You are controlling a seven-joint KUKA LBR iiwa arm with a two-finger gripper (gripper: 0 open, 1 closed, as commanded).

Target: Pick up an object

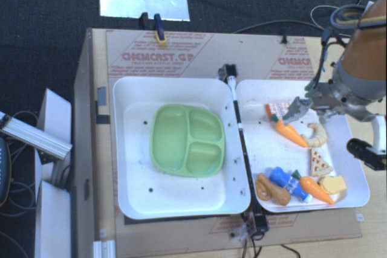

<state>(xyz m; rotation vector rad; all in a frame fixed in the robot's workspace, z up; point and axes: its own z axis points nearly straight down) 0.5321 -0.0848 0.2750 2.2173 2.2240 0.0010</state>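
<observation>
My gripper (309, 115) hangs over the back of the right bin (357, 157), open, with nothing between its fingers. One grey finger (296, 110) points down to the left, just above an orange carrot (291, 133). A pale shrimp (315, 135) lies beside that carrot, under the gripper. A small red and white item (277, 109) sits left of the finger. Toward the bin's front lie a pizza slice (318, 162), a yellow cheese block (333, 184), a second carrot (315, 190), a blue toy (283, 179) and a brown pretzel-like piece (270, 188).
The left bin (130, 148) holds a green divided plate (187, 140). A black rail (240, 130) runs between the two bins. The arm's orange and grey body (363, 57) looms over the right bin's back right corner, with a black part (366, 153) by its right rim.
</observation>
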